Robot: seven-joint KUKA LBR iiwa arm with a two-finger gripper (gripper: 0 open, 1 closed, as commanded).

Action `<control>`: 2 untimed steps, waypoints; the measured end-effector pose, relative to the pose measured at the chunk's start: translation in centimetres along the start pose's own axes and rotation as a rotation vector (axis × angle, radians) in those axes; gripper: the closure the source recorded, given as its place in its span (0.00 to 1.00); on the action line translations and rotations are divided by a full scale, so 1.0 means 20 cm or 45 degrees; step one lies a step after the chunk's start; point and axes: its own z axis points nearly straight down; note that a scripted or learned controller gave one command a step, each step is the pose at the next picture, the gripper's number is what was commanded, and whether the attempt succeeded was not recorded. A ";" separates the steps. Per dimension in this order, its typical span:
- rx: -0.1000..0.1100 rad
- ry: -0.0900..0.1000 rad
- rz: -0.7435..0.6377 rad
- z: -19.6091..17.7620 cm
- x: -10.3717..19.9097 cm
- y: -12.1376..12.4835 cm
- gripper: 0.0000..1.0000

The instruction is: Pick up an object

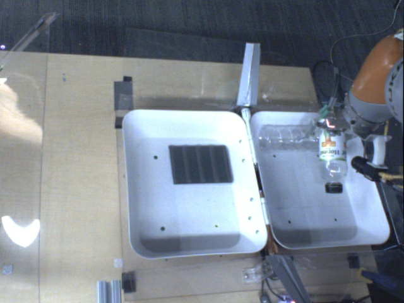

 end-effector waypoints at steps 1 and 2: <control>0.030 -0.013 -0.195 0.14 0.00 -0.04 0.00; 0.033 -0.015 -0.196 0.09 0.00 -0.04 1.00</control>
